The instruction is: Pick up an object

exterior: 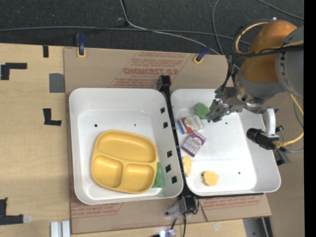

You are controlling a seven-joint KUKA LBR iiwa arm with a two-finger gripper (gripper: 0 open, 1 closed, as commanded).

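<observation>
The claw [216, 113] hangs low over the far part of the right bin [256, 174], reaching in from the right on the grey arm [291, 65] with its orange band [269, 46]. Whether its tips are spread or pressed together cannot be told from this angle, and nothing shows between them.

Closest to the claw, just to its left and a little farther back, lies a small green piece [201, 108], so near the tips that touching or apart cannot be told. Just below and to the left of the claw sits a red, white and blue packet [190, 124], its edge toward the divider between the bins. Farther toward the near side from the claw lies a purple and white packet [193, 143], tilted on the bin floor. Beyond that, against the bin's left wall, rests a small yellow block [187, 165], and near it, toward the front rim, a round yellow piece [210, 178]. These two are well apart from the claw.

Across the divider, well to the claw's left, the left bin [118, 100] holds a yellow tray [124, 160] with three compartments, lying flat in the near half. A green thing [159, 176] is wedged just beside the tray's right edge, against the bin wall.

Both bins rest on a cardboard sheet [148, 70] with red lettering, held at its far edge by two clamps [80, 46].
</observation>
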